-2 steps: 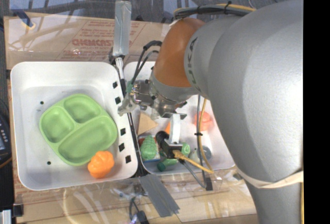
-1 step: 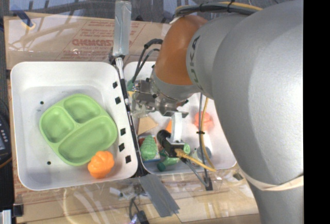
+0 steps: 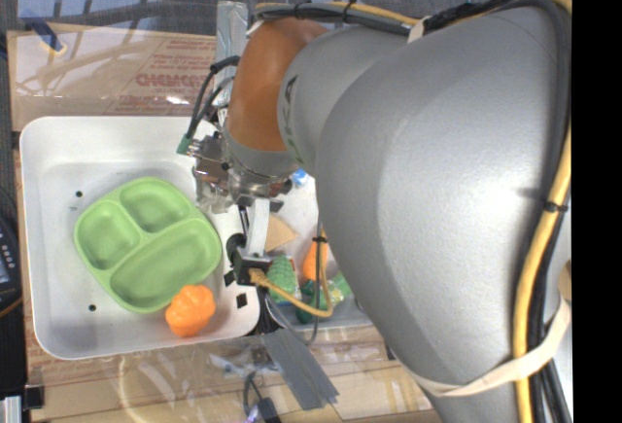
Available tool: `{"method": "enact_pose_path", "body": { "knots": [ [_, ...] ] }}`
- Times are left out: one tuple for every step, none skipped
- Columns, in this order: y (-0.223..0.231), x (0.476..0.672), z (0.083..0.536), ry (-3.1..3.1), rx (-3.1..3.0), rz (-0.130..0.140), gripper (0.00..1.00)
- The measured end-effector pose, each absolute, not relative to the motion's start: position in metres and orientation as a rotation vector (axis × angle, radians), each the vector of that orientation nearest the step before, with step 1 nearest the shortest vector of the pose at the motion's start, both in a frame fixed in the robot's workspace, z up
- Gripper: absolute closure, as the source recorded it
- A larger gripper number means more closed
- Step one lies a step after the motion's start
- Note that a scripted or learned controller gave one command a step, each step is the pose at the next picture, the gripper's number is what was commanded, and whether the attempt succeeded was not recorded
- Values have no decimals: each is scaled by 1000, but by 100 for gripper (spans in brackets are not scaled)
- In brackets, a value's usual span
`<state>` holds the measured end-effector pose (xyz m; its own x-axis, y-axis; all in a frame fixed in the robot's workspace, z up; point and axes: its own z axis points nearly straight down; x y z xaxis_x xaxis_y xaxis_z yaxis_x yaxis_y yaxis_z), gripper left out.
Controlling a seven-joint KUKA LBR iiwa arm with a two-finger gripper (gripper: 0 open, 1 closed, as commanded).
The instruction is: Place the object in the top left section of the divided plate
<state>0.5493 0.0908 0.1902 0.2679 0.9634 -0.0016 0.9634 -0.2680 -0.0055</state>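
A light green divided plate [image 3: 146,244] with three sections lies in the left white bin [image 3: 58,149]. An orange pumpkin-shaped toy [image 3: 190,310] rests on the bin floor, touching the plate's near right edge. My gripper [image 3: 216,190] hangs over the plate's right rim, near the wall between the two bins. The wrist hides its tips, and I see nothing held in it.
The big grey arm covers most of the right bin. Beside the dividing wall I can see a tan wedge [image 3: 281,234], an orange piece [image 3: 313,262], a green leafy toy [image 3: 283,275] and a bit of blue [image 3: 299,180]. Cardboard [image 3: 107,71] lies behind the bins.
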Motion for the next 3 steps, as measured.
{"method": "enact_pose_path", "body": {
  "knots": [
    [118,622,124,-1625,-2686,9,100],
    [119,623,125,-1627,-2684,8,0],
    [23,646,193,-1640,-2678,2,0]
  ]
}}
